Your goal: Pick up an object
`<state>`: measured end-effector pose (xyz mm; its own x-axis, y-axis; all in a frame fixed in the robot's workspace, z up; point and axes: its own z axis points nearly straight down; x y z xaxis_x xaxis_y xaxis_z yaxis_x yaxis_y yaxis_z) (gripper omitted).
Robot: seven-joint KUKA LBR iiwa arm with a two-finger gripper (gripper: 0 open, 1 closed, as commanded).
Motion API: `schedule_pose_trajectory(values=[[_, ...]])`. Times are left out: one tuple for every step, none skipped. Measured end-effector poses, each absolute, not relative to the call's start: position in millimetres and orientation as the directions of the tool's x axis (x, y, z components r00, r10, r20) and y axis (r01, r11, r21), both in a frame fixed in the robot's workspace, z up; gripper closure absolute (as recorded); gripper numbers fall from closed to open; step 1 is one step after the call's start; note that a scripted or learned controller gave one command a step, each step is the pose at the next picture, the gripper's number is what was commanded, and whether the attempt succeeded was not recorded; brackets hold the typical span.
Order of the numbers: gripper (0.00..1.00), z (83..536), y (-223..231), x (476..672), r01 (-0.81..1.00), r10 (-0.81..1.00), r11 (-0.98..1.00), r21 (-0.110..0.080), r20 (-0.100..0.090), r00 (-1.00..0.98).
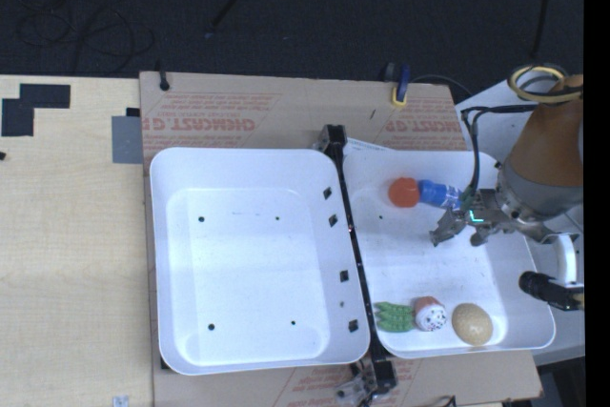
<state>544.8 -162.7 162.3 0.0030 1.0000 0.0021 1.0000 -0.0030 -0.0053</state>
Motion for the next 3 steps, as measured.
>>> schedule_pose_trajectory(values=[[1.00, 172.0, -163.3, 544.7, 1.000, 1.000, -0.004, -0.007, 0.003, 0.004], [0.00, 171.7, -163.4, 544.6, 1.000, 1.000, -0.006, -0.007, 0.003, 0.006], [1.00, 181.4, -163.9, 544.6, 1.000, 1.000, -0.006, -0.008, 0.004, 0.006]])
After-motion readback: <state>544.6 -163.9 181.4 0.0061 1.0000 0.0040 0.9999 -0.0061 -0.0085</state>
